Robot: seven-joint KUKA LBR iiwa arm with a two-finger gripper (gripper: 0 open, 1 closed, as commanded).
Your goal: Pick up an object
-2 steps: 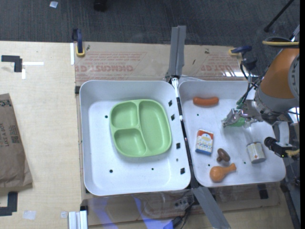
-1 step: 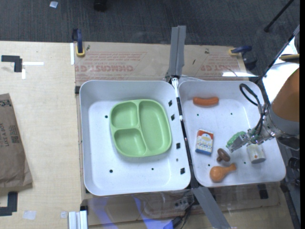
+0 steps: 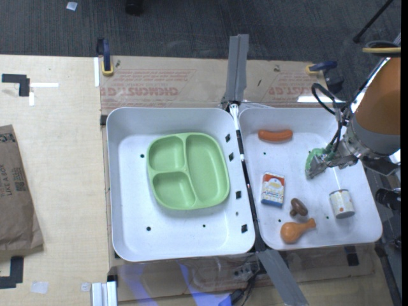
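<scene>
Reaching in from the right, the gripper [image 3: 326, 160] hangs over the upper right part of the right bin [image 3: 299, 121], set against a small green object [image 3: 314, 162] lying near that bin's right wall. The placement suits a grasp of that item, the nearest candidate for pickup. Whether it is actually between the fingers cannot be told, nor how far the hand is parted; the wrist hardware blurs into the object, and its type cannot be resolved.

Other contents of the right bin lie well apart from one another:
- a sausage [image 3: 275, 134] near the top wall;
- a small carton with a blue base [image 3: 273, 189] towards the left wall;
- a white cylindrical container [image 3: 342, 204] just below the gripper, the closest neighbour and the likeliest to be knocked;
- a brown lump [image 3: 298, 206], and an orange pear-shaped toy [image 3: 295, 230] near the bottom edge.

The left bin [image 3: 127, 190] holds a green three-compartment tray [image 3: 189, 169], clear of the working area. In my judgement, nothing obstructs a straight lift.
</scene>
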